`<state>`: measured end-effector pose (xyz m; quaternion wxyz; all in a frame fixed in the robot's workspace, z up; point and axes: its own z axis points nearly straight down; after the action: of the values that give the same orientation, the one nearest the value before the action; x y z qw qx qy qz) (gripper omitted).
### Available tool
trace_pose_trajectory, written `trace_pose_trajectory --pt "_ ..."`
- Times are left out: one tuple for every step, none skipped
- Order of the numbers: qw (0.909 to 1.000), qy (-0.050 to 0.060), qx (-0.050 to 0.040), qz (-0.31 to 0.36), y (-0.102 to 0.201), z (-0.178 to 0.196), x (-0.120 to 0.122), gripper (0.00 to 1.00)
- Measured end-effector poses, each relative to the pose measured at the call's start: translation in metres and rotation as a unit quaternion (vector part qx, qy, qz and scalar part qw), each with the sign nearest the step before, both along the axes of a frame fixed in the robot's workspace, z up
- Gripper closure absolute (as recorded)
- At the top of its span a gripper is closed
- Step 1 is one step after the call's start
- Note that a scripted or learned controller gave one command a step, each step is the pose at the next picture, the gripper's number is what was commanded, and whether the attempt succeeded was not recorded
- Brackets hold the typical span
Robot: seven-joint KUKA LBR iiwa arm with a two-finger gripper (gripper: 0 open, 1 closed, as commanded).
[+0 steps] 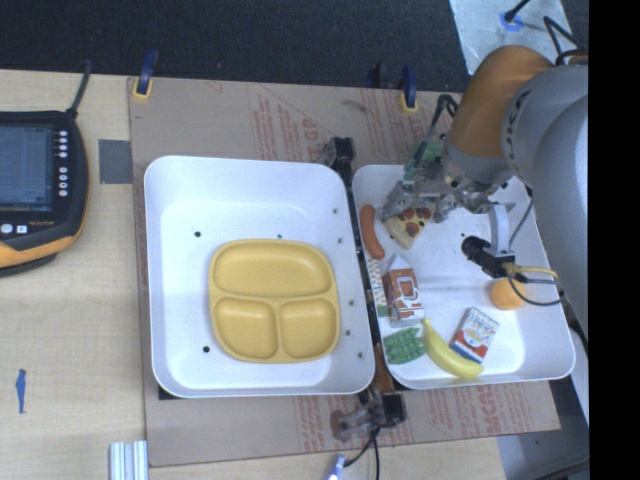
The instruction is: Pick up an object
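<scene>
pizza slice [405, 228] | right bin [540, 343] far-left corner, under gripper [420, 200] | looks light, stiff, flat: grip its edges | finger state: cannot tell

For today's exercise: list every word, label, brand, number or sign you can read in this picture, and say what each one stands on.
Nothing can be read for certain.
Brown cardboard sheet under the bins: faint red print, too blurred.
Small brown and white carton: large pale marks, not legible.
Small white, blue and red packet: print too small.
Black and orange handheld control pendant: screen text too small.
</scene>
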<state>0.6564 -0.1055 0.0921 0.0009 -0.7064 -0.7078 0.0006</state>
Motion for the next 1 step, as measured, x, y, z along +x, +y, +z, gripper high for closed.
trace_pose_trajectory --pt "1.0 0.003 -0.0004 0.0 0.0115 0.0 -0.0008 0.0"
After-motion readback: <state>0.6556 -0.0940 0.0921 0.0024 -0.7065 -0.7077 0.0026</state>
